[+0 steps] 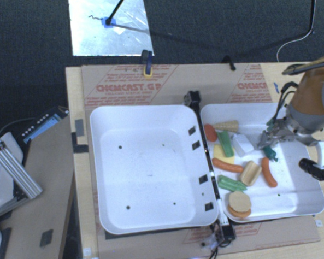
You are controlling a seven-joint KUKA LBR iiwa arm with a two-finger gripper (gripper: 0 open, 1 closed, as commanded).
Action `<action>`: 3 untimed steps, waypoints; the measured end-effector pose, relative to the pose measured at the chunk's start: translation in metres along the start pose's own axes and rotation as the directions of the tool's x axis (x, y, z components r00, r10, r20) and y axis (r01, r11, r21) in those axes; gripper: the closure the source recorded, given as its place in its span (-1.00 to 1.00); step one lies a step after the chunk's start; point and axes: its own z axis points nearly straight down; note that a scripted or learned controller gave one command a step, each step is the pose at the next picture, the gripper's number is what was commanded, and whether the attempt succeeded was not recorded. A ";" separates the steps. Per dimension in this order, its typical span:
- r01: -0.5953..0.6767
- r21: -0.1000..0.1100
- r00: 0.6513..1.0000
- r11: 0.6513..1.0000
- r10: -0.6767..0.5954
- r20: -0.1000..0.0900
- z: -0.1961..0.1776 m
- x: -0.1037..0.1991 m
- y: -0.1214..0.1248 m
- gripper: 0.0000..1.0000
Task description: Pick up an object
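We see the tool low in the right bin, among toy food, just beside a white block and red sausage; we cannot tell its grip.
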 end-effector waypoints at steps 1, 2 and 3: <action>0.004 -0.002 1.000 1.000 -0.004 0.001 -0.001 0.000 0.020 1.00; 0.004 0.018 1.000 1.000 -0.003 -0.004 -0.007 -0.001 0.058 1.00; 0.002 0.008 1.000 1.000 -0.002 -0.001 0.002 -0.001 0.068 1.00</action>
